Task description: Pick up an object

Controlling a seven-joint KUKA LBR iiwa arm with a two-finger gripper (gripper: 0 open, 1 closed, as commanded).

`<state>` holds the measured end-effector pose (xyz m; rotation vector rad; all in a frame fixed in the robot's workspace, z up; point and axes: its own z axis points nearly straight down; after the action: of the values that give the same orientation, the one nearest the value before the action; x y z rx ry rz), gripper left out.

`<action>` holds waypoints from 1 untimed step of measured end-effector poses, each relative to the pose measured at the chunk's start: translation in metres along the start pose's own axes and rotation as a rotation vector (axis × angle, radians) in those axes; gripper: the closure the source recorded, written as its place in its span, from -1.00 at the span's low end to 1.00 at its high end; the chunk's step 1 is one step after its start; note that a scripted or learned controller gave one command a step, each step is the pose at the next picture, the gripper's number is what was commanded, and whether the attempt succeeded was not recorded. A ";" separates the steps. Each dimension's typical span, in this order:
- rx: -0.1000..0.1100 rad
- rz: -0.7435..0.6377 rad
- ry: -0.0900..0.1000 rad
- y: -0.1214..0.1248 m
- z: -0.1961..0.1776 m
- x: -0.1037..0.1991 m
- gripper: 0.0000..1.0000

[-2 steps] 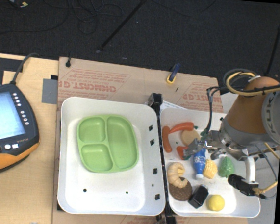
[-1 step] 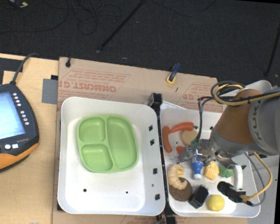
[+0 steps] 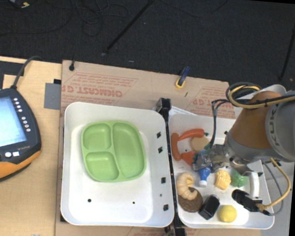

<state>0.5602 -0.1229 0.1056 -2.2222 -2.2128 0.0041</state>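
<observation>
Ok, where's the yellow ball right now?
The round yellow ball lies in the right-hand white bin, near its front edge in the camera view, just right of a small black block and below a yellow corn-shaped toy.

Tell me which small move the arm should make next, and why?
Probably a short, straight descent: the claw hangs over the crowded right bin, just above the blue-and-white object near the orange piece. Whether anything is gripped cannot be seen.

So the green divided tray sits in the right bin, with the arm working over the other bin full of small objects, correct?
Not quite: the camera view shows the green divided tray in the left bin. The arm works over the right bin, which holds the small objects.
</observation>
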 end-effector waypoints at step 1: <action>-0.007 -0.004 -0.002 -0.004 -0.057 0.008 1.00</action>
<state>0.5570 -0.1153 0.1629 -2.2217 -2.2219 -0.0018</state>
